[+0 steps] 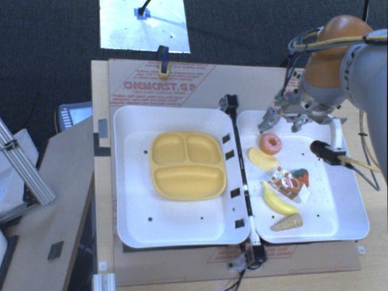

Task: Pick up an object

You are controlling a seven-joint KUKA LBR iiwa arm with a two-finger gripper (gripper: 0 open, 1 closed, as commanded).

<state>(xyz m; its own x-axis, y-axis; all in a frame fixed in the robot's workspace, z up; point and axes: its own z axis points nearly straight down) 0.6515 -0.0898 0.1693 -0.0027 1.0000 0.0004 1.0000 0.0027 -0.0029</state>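
Our gripper hangs over the far edge of the right bin, fingers spread and pinching nothing. Just below it lies the doughnut, beside a pale yellow piece. We judge the doughnut a light toy, likely smooth plastic that may slip, so we would close across its ring from outside, squarely.
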